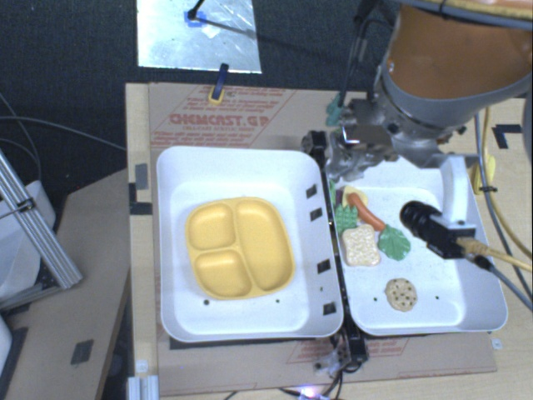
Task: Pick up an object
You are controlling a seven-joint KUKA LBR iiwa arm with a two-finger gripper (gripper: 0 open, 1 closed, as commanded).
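Yellow tray (240,247) sits in left bin (179,173). Right bin (466,307) holds toast (361,246), carrot (366,212), green leaves (394,242), cookie (401,294). Pincer (346,169) hangs over right bin's back left corner; fingers hidden, cannot tell apart or together.

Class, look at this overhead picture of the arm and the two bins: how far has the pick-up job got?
Done: the gripper has reached the far end of the right bin, above the toy food. In hand: nothing can be seen between its fingers. Left: the carrot, cracker, green leaf and cookie all lie on the bin floor, so the grasp and lift remain. The yellow tray sits in the left bin.
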